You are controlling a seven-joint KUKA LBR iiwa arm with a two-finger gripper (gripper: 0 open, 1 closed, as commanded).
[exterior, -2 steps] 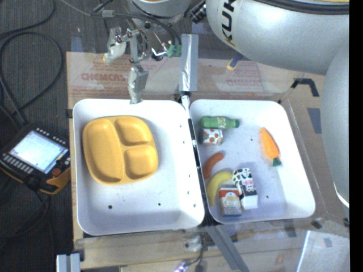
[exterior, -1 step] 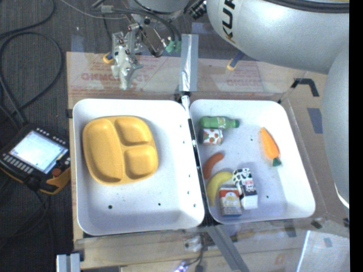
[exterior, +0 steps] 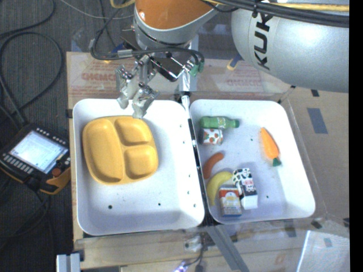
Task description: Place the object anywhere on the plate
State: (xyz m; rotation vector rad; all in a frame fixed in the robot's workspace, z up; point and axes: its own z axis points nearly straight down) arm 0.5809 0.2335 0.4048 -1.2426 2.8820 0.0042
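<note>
We see the smooth yellow sectioned plastic plate (exterior: 120,149); just beyond its far edge, the metal gripper (exterior: 134,102) hangs narrowly parted, holding nothing.

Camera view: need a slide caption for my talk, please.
End effector hovers above yellow plate in left bin; toy foods fill right bin.

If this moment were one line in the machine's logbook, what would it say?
end effector: open, nothing held, above left bin's far edge | plate: yellow, in left bin, bare | carrot, banana: right bin | placement: not done
</note>
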